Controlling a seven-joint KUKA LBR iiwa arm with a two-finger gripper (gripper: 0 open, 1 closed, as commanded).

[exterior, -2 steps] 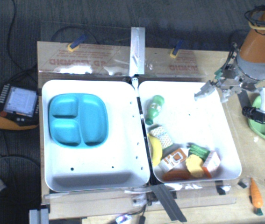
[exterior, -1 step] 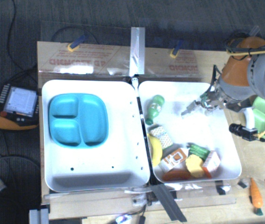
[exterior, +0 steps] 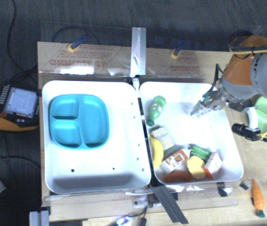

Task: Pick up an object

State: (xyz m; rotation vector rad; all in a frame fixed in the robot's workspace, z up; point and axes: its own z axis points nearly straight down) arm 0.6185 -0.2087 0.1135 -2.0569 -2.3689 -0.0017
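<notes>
My gripper (exterior: pixel 200 109) hangs over the upper right part of the right bin (exterior: pixel 218 126), fingers pointing down-left with a small gap and nothing between them. A green bottle (exterior: pixel 156 108) lies at the bin's upper left, well left of the gripper. Along the bin's lower part lie a yellow banana (exterior: pixel 156 150), a patterned packet (exterior: pixel 164 138), an orange-and-white box (exterior: pixel 176 161), a yellow block (exterior: pixel 195 166), a green item (exterior: pixel 200 151) and a small red-and-white carton (exterior: pixel 213 164).
The left bin (exterior: pixel 58 168) holds a blue divided plate (exterior: pixel 79 120). A metal divider strip (exterior: pixel 138 51) stands behind the bins. A handheld device (exterior: pixel 15 105) lies off the bench at left. Green and white items (exterior: pixel 260 117) sit right of the bin, and an orange tool (exterior: pixel 258 199) lies at the lower right.
</notes>
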